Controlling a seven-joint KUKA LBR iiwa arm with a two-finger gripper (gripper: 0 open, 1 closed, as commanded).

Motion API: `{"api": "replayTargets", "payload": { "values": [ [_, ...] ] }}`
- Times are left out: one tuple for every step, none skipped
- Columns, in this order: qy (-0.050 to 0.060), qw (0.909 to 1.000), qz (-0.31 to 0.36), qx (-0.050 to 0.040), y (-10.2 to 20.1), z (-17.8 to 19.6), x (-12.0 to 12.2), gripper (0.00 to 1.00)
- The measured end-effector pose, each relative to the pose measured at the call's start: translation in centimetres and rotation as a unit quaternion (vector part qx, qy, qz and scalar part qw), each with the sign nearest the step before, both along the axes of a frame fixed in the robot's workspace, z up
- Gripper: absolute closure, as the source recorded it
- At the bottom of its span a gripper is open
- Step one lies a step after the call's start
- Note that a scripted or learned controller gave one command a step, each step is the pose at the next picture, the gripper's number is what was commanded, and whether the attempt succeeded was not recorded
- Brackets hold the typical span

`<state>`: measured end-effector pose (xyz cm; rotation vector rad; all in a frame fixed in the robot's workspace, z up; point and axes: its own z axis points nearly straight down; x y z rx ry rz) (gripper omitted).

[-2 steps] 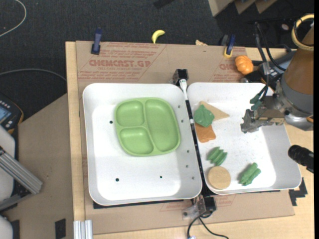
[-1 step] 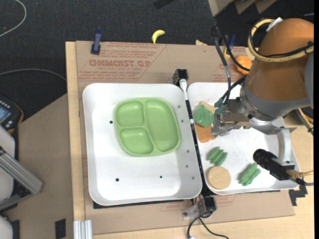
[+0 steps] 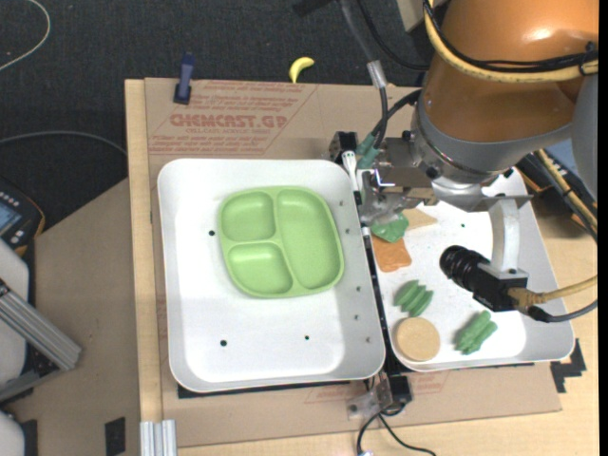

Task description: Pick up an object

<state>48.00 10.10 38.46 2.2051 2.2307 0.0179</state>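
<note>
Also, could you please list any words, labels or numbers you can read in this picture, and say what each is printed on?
"CHEMCAST GP", red print on the brown protective sheet under the bins; the last letters are not sharp.
The smaller red lines above and below it are too blurred to read.

green piece (image 3: 389, 226) | right bin, far-left corner | lying on orange piece (image 3: 390, 253)

Left bin (image 3: 190, 255) — green divided plate (image 3: 281, 241). Right bin (image 3: 546, 264) — orange piece (image 3: 391, 254), two green ridged pieces (image 3: 413, 297) (image 3: 475, 332), tan disc (image 3: 417, 338); gripper (image 3: 385, 218) above.
</note>
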Motion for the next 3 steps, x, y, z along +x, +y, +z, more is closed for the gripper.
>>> {"api": "replayTargets", "payload": {
  "values": [
    [0.004,1.0000,-0.001,-0.0009,7.5,0.3,-0.1,1.00],
    [0.011,0.9999,-0.011,-0.0038,-4.0,-8.2,-0.2,1.00],
    [0.003,1.0000,-0.005,-0.0020,-1.4,-4.7,2.2,1.00]
  ]
}}
